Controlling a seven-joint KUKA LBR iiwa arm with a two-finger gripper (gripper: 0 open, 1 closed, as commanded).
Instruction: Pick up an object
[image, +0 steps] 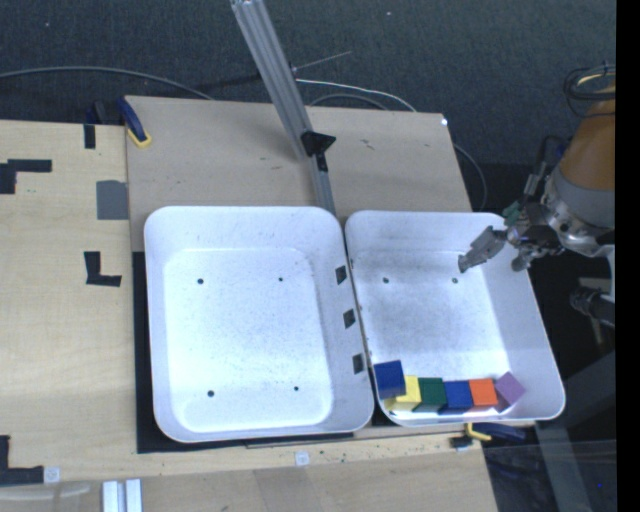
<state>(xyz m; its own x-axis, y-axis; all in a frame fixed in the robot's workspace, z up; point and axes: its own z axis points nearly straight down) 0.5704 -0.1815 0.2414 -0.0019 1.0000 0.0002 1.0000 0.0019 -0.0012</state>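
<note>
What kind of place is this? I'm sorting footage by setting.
Probably a robotics lab bench set up for grasping trials: two white bins sit side by side on a wooden bench, small coloured blocks line the right bin's near edge, and a gripper hangs over that bin.

No readable text, label, brand, number or sign is seen anywhere: none on the two bins (345, 232), none on the blocks (445, 392), none on the bench (60, 330), none on the arm (590, 160).
</note>
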